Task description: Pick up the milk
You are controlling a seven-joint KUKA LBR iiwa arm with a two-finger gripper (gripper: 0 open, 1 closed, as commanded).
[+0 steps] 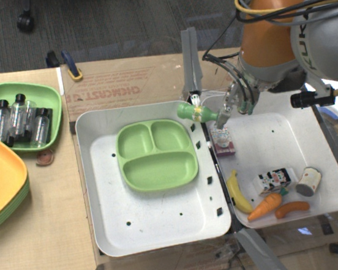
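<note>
The grey arm with its orange band (pixel 269 7) reaches over the right shallow white bin (pixel 331 196). In the left white bin (pixel 108 232) lies a green divided plastic plate (pixel 156 154). The small black-and-white milk carton (pixel 275 179) lies on its side near the right bin's front, beside an orange carrot (pixel 265 206). The gripper (pixel 231 112) hangs above a small pink-and-white box (pixel 223 142); whether it is parted, I cannot tell.

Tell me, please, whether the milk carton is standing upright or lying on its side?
Lying on its side: the milk carton shows its long printed face upward on the right bin floor, beside the carrot.
</note>
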